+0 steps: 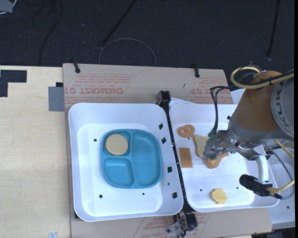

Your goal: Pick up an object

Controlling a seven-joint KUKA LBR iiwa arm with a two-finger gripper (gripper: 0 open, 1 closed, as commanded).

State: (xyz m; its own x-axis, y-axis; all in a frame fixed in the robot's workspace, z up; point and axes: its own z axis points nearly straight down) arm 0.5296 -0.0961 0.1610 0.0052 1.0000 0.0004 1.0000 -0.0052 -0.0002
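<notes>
Two white bins: left bin (pixel 84 133) carries a blue divided plate (pixel 133 158) with a round tan cracker (pixel 116 144) in its upper-left compartment. Right bin (pixel 198 197) has the arm over it. Gripper (pixel 213 152) sits low, directly on top of an orange-brown food piece (pixel 213 162) poking out below it; jaw state cannot tell, wrist hides them. Nearby: pale wedge (pixel 200 143), brown bar (pixel 186 157), pretzel (pixel 186 131), yellow chunk (pixel 219 196).

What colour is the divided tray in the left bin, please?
The divided tray is light blue, as the camera view shows.
</notes>
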